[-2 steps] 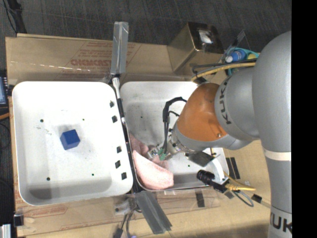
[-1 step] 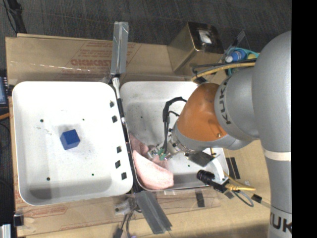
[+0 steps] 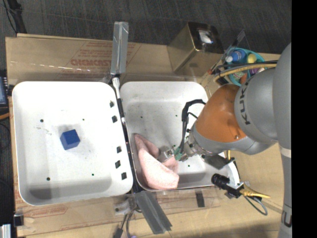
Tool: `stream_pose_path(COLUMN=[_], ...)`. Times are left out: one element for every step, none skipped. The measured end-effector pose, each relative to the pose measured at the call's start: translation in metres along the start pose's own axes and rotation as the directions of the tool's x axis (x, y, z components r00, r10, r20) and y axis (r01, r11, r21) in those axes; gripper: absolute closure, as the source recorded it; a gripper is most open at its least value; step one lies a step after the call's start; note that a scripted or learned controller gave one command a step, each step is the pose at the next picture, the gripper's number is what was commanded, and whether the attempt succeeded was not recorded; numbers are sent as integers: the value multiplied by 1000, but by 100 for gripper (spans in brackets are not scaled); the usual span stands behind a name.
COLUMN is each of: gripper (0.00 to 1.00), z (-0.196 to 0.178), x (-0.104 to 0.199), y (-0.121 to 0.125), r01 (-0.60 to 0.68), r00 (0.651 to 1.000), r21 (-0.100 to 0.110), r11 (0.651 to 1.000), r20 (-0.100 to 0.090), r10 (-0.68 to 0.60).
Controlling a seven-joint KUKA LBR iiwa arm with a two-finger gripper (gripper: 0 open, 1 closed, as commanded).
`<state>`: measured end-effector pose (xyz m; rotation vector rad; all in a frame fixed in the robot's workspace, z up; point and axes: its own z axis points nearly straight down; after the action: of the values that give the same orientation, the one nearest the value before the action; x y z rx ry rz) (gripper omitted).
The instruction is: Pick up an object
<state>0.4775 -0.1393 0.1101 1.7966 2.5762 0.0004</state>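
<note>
A pink cloth (image 3: 154, 166) lies crumpled in the near left corner of the right bin (image 3: 153, 95). My gripper (image 3: 174, 153) is low in that bin, right at the cloth's upper right edge, with the grey arm and its orange band (image 3: 218, 119) above it. A small blue cube (image 3: 70, 139) rests in the left bin (image 3: 59, 90), far from the gripper. The wrist hides the fingertips.
A metal divider bar (image 3: 119, 48) runs up between the bins. A brown cardboard box (image 3: 193, 46) sits behind the right bin. Cables and a colourful bundle (image 3: 240, 58) hang at the upper right. Cardboard sheets lie under both bins.
</note>
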Motion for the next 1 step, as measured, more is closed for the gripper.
stream_pose_path(gripper=[0], z=[9], x=[17], y=[6], r01=[81], r00=[997], r21=[1], r11=[997], r20=[-2], r10=[-81])
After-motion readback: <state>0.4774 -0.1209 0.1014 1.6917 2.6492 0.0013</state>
